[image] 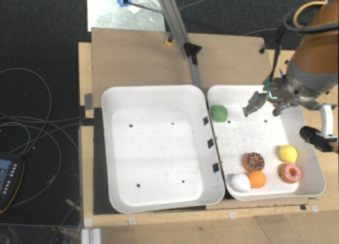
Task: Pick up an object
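right bin [312,184]: two donuts [253,161], four balls [219,113]

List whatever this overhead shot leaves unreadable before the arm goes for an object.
- Claw, camera view: too small and dark to read how it is set, or whether anything sits in it.
- Arm: cut off by the right edge.
- White ball: its right side is hidden by the orange ball that overlaps it.
- Right bin: its upper right corner is hidden under the arm.
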Motion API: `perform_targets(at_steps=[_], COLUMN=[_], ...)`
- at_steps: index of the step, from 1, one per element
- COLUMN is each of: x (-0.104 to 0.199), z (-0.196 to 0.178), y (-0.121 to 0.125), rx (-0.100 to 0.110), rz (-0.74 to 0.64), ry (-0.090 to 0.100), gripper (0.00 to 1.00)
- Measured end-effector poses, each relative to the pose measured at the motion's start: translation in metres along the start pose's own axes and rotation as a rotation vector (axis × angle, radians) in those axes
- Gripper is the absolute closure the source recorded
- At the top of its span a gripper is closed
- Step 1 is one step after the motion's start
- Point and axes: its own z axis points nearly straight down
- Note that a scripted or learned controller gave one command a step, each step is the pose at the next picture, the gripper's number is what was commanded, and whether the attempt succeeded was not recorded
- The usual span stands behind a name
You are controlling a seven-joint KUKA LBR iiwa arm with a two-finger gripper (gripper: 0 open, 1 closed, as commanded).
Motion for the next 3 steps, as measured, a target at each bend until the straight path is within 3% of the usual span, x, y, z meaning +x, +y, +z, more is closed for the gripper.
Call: perform_targets(at_steps=[1, 3], x=[0.0, 0.001], z=[-0.002, 0.114], y=[0.001, -0.006], rx=[-0.004, 0.003], rz=[0.002, 0.005], ry=[0.0, 0.0], gripper=[0.0, 0.0])
